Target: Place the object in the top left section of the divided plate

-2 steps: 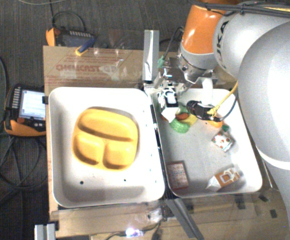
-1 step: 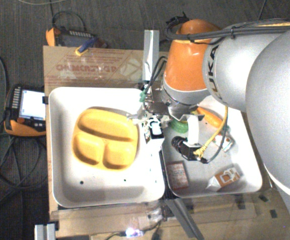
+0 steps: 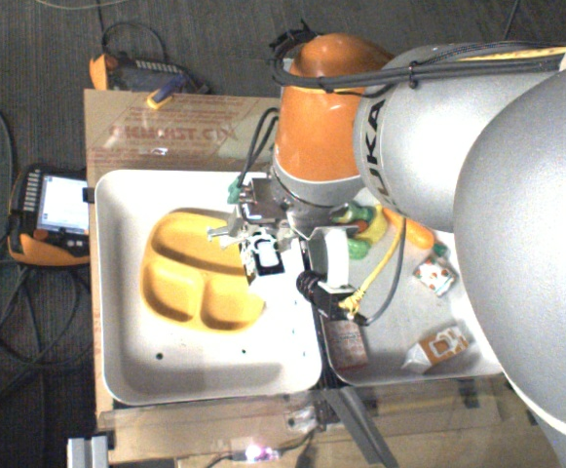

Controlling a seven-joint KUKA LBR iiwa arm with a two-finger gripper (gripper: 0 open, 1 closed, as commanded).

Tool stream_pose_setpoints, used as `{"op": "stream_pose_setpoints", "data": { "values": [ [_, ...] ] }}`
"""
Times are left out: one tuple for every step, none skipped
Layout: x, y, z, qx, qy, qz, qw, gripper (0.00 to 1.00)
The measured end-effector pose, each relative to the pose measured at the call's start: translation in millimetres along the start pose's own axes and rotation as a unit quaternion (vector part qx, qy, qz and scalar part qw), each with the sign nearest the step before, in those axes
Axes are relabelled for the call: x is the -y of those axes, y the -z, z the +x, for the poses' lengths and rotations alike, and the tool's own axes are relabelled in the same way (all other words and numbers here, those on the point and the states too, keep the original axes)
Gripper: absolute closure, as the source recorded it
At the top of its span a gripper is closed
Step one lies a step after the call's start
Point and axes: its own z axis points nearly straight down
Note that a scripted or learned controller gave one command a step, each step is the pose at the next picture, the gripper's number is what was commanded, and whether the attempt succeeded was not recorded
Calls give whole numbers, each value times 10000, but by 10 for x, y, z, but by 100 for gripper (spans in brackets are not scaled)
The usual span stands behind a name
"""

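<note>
The jaws (image 3: pixel 253 247) hang over the right edge of the yellow divided plate (image 3: pixel 190 271) in the left white bin (image 3: pixel 127 359); I cannot tell their state.

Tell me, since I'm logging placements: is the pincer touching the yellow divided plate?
Cannot tell. In the camera view the pincer overlaps the right edge of the yellow divided plate, but the steep angle hides any contact or gap.

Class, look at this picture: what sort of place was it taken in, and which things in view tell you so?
Most likely a robotics lab or test bench. A grey-and-orange arm works over a white bin holding a yellow divided plate, loose cables trail over the carpet, and a handheld control pendant lies beside the bench.
</note>
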Motion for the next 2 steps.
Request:
{"op": "stream_pose_setpoints", "data": {
  "values": [
    [233, 222, 41, 2, -208, 0, 9998, 100],
    [233, 223, 42, 0, -208, 0, 9998, 0]
  ]
}}
